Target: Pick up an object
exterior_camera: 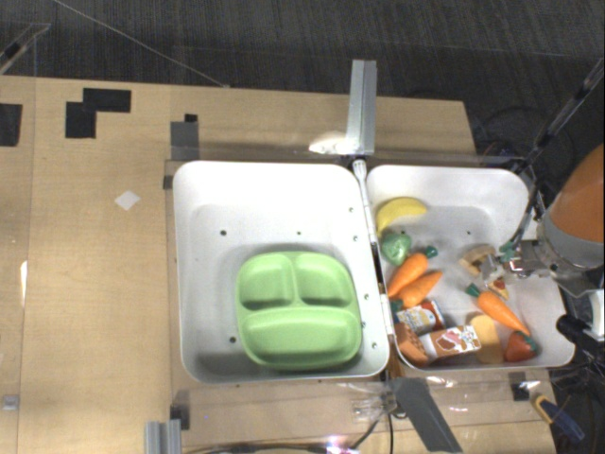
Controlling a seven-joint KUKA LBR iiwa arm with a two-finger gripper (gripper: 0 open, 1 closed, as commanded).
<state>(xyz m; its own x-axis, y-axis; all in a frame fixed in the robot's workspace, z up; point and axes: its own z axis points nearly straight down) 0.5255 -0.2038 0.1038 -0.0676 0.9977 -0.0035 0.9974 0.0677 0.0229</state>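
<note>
The right bin (454,192) holds toy food. A yellow banana (401,212) lies at its back left, with a green pepper (396,246) just in front of it. Two orange carrots (413,280) lie side by side near the divider. A third carrot (501,311) lies toward the right wall. Along the front edge sit a small red and white carton (442,337), a pale orange fruit (484,328) and a red strawberry (518,346). My gripper (506,259) is low at the bin's right side, right beside a small beige item (477,257) and just above the third carrot.
The left bin (217,216) holds a green divided plate (298,306) toward its front. A metal post (362,102) stands behind the wall between the bins. The orange-banded arm (579,211) comes in over the right rim. The wooden bench (85,282) extends to the left.
</note>
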